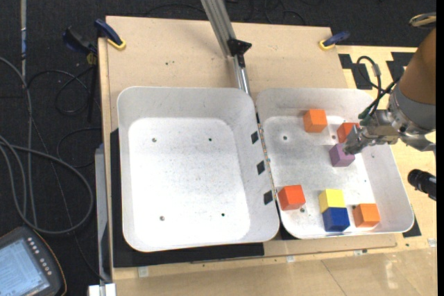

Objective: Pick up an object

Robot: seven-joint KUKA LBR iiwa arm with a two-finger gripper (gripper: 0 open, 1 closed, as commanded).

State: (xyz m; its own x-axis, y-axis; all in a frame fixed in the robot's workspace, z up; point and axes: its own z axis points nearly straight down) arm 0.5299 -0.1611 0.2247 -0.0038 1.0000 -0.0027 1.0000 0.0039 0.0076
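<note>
The right bin (388, 170) holds several small blocks. My gripper (355, 141) reaches in from the right and hangs directly over a purple block (340, 157), its tip at the block's upper right corner. A red-orange block (344, 129) lies just behind the gripper, partly hidden by it. An orange cube (315, 120) sits further back to the left. Near the front edge lie another orange cube (291, 196), a yellow block (331, 199) touching a blue block (336, 219), and a third orange cube (366, 215).
The left bin (139, 114) stands beside the right one, with black clips along their shared rim (259, 149). A slanted metal pole (215, 3) rises from the back of the bench. Clamps (111, 35) sit at the bench's back corners.
</note>
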